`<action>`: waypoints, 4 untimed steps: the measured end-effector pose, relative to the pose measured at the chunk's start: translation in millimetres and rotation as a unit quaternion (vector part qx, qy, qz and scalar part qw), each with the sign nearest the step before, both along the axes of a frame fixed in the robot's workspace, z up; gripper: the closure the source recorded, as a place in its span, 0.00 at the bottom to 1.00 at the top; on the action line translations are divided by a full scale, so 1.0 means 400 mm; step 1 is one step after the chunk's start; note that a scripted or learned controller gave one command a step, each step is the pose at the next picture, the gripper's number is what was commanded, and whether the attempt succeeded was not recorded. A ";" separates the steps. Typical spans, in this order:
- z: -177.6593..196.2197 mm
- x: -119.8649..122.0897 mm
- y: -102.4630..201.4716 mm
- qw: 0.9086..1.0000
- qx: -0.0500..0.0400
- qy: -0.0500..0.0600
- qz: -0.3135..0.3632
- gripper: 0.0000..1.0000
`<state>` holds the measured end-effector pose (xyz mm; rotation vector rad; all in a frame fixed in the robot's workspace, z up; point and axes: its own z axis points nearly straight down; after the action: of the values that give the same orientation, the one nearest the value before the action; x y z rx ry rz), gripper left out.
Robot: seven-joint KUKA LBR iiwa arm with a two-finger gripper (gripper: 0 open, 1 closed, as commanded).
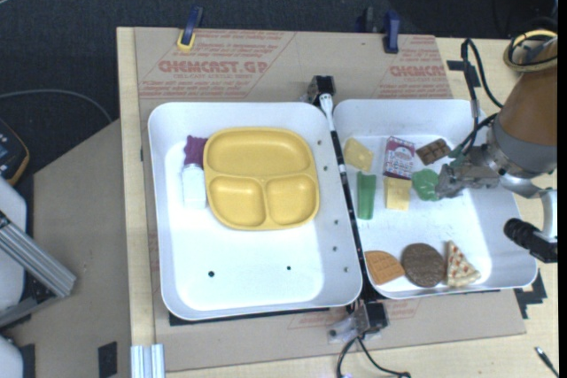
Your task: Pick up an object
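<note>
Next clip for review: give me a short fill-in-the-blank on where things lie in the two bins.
The yellow divided plate lies in the ____ bin.
The pizza slice lies in the ____ bin.
The gripper is over the ____ bin.
The green stick lies beside the bins' shared ____.

Missing words: left; right; right; edge

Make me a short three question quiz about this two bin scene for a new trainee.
1. True or false: the yellow divided plate lies in the left bin.
2. Which item lies nearest the end effector?
A. green round piece
B. pizza slice
C. white bottle
3. Fill in: the brown patty lies between the cookie and the ____.

Key: 1 true; 2 A; 3 pizza slice.
</note>
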<state>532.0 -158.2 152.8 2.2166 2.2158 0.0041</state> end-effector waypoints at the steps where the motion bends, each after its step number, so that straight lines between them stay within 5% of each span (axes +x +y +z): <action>1: 0.160 0.000 -0.008 1.000 0.000 -0.001 0.001 1.00; 2: 0.182 0.002 -0.008 1.000 0.001 0.001 0.001 1.00; 4: 0.178 0.155 0.243 1.000 0.002 0.001 0.003 1.00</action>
<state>594.2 -61.1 223.9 2.2120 2.2256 0.0060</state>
